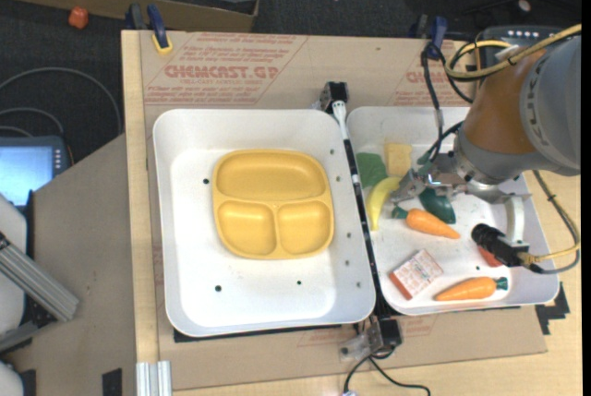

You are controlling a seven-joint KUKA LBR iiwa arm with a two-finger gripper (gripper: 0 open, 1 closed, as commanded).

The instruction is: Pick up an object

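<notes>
- Reaching into the right bin (545,288) is the step you are in: the gripper (427,186) sits low among the toys, so I judge this the approach just before a grasp, with nothing lifted yet.
- You can see the arm (531,108) coming in from the right, its orange band above the wrist, the wrist bent down toward the left half of that bin.
- You cannot tell from this view how the jaws stand; the metal tip is too cluttered against the toys to read, and nothing shows clearly between them.
- Look at what lies closest: a dark green piece (439,205) touching or just under the tip, a carrot (430,223) just near of it, and a banana (380,198) just to the left.
- Farther left and far you have a green leaf shape (371,168) and a pale yellow block (398,158).
- Toward the near edge lie a red and white packet (416,274) and a second carrot (471,289), both well apart from the tip.
- The left bin (175,228) holds a yellow divided plate (272,202), far from the work.
- Your next move, as I judge it, calls for settling on one toy, likely the dark green piece or the carrot, centring the tip over it and closing before you lift.
- Watch the crowding: the neighbours touch, so a grasp could nudge one away.
</notes>
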